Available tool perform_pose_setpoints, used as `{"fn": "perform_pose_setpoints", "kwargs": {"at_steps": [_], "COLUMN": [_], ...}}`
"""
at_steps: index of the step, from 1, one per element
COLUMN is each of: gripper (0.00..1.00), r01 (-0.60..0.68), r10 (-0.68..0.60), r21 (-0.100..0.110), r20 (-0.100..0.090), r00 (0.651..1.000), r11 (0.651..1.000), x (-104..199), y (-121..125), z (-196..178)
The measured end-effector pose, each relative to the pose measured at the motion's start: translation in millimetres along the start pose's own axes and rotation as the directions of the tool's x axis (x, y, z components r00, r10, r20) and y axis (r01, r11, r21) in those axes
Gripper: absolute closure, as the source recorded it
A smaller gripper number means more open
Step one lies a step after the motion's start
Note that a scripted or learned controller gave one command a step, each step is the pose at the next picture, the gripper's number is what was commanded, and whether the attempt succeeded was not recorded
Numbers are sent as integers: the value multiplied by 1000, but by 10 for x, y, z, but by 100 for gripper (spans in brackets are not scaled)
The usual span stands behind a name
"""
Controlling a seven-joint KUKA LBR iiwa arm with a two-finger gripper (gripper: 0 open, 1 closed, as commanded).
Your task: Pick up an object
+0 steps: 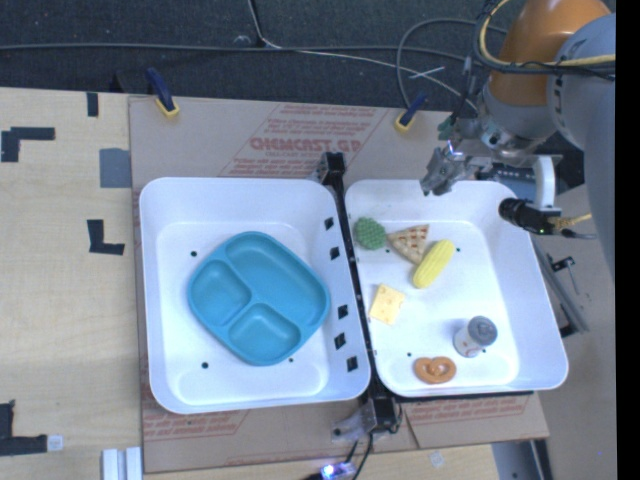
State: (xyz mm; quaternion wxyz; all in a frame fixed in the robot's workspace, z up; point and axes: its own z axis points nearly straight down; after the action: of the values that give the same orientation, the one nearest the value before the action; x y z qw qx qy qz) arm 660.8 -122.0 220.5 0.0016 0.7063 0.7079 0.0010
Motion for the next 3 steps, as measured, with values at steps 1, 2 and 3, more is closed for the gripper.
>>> {"fn": "perform_pose_setpoints", "kwargs": {"at_steps": [1, 2, 3], "gripper": [100, 100, 100], "r01": [0, 3, 2], "r10": [0, -3, -2], "r21": [3, 7, 9], "r20": [-1, -3, -2], "r00": [1000, 1000, 1000], "r11": [1000, 1000, 1000], "x": [6, 519, 956], "y": [8, -194, -361], "z": [-268, -325, -200]}}
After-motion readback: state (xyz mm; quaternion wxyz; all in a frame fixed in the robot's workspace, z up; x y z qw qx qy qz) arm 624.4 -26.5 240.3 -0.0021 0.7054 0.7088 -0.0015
